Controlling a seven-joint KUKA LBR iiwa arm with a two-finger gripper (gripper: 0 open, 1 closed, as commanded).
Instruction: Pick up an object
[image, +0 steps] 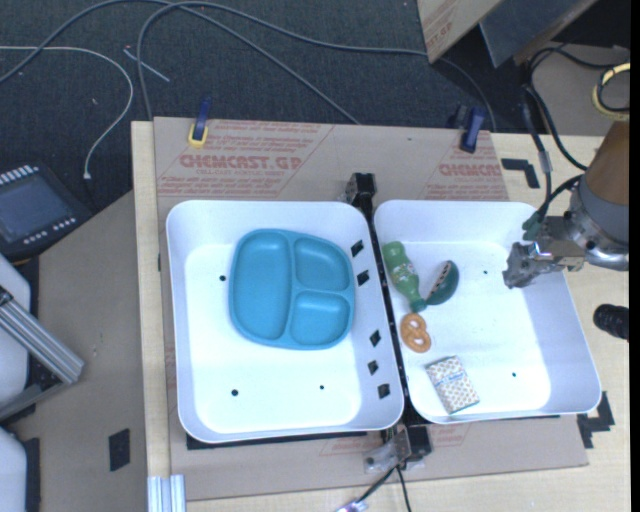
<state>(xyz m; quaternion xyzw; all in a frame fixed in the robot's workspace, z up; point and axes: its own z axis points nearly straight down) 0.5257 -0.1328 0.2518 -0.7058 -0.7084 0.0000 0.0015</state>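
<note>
The end effector hangs over the right bin, toward that bin's 2 o'clock corner, with bare white floor under it and nothing between its fingers; whether those fingers stand apart or together cannot be told from this slant. The grey arm runs off from it toward 3 o'clock, out past the bin's rim.

The objects to pick lie well apart from the end effector, on its 9 o'clock side, in the left half of the same bin. A green bottle-shaped piece lies along the divider side. Just beside it, at its 3 o'clock, is a watermelon slice toy, dark green rind with a red face. At the bottle's 6 o'clock lies a small orange pretzel. Further toward 5 o'clock, near the bin's front rim, rests a small patterned packet, tilted.

The left bin holds a blue divided plate, three compartments, lying flat in its upper middle.

Both bins sit on a cardboard sheet printed in red, on the counter, fastened at 12 o'clock by two blue clamps.
</note>
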